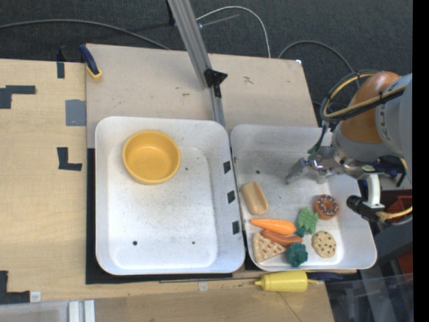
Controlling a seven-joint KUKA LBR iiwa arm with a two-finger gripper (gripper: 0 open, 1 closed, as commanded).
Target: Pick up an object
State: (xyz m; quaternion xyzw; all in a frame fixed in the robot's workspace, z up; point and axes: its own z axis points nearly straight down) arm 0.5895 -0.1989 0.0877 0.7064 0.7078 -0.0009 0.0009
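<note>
The metal pincer (pixel 299 171) hangs slightly parted, gripping nothing, over bare floor in the right white bin (pixel 268 146), above the tan bread roll (pixel 254 197).

A pale wooden bench (pixel 40 180) with dark tape marks (pixel 67 158) stands over dark carpet (pixel 322 12); a beige board (pixel 154 79) lies on it.

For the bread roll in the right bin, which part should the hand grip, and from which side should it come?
Grip the bread roll across its narrow middle, coming straight down from above. It lies flat, long axis running roughly up and down the view, with bare bin floor on both long sides. The carrot lies just beyond its near end, so closing across the width looks safer than along the length.
</note>
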